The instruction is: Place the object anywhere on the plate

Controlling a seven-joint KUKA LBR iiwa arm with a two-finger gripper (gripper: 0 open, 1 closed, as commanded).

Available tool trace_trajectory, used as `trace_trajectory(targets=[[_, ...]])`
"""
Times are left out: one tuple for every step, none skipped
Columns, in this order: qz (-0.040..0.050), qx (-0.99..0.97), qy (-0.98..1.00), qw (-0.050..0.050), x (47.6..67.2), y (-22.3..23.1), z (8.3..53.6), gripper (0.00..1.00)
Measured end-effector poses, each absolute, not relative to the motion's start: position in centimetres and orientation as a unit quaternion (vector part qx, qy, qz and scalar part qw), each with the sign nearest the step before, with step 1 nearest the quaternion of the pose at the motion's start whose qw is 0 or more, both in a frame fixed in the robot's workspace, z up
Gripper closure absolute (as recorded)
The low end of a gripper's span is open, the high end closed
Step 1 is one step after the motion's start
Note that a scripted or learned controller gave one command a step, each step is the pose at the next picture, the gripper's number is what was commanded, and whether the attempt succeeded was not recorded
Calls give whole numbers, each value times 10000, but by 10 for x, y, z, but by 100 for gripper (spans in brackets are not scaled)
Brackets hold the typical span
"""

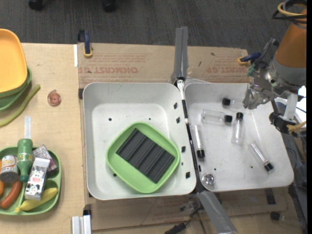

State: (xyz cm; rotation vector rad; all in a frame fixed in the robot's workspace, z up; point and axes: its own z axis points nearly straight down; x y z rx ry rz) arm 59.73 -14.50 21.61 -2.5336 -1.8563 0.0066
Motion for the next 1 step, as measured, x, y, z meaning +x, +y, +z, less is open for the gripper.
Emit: trace_trajectory(targets=[[20,-8068,-5908,4,597,-145,216,0]])
